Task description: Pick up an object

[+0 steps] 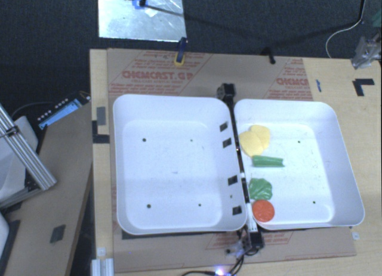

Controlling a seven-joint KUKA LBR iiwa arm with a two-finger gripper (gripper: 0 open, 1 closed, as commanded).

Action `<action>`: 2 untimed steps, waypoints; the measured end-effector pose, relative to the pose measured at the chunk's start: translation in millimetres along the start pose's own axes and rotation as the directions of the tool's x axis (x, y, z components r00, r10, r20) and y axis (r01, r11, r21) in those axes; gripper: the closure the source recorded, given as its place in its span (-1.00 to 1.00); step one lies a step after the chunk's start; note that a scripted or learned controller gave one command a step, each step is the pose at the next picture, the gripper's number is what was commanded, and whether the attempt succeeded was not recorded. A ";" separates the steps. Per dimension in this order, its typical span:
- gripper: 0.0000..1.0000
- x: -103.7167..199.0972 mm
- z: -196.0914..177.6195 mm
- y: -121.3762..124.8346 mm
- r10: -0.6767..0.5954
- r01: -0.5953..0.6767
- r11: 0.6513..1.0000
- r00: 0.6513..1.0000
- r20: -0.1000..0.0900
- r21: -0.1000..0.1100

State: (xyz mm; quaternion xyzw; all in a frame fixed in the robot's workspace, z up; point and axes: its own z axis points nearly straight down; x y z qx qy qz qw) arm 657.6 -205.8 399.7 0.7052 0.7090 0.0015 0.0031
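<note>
Two shallow white bins are seen side by side on a printed cardboard sheet. The right bin is taken as the landmark.

All four candidate objects are found inside the right bin, lined up along its left wall:
- a yellow piece, lumpy, placed at the far-left part of the right bin's floor;
- a green stick-shaped piece, laid flat and roughly crosswise, just nearer than the yellow piece, close to it or touching (cannot be told);
- a green leafy piece, set nearer again, apart from the stick-shaped piece;
- a red round piece, placed in the right bin's near-left corner, touching or just overlapping the leafy piece's lower edge.

The centre and right side of the right bin's floor are marked by small dark dots.

The left bin is joined to the right bin's left edge by a row of black clips.

Beyond the right bin's far-left corner, a yellow-and-blue clamp is noted on the cardboard edge, with a silver sheet behind it.

The state of the claw cannot be told; nothing is shown being grasped, and every object is resting on the bin floor.
</note>
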 end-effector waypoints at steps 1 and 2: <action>1.00 0.0 -24.7 12.1 0.001 -0.001 1.000 1.000 0.000 0.000; 1.00 12.9 -45.8 11.7 0.000 0.000 1.000 1.000 -0.001 0.001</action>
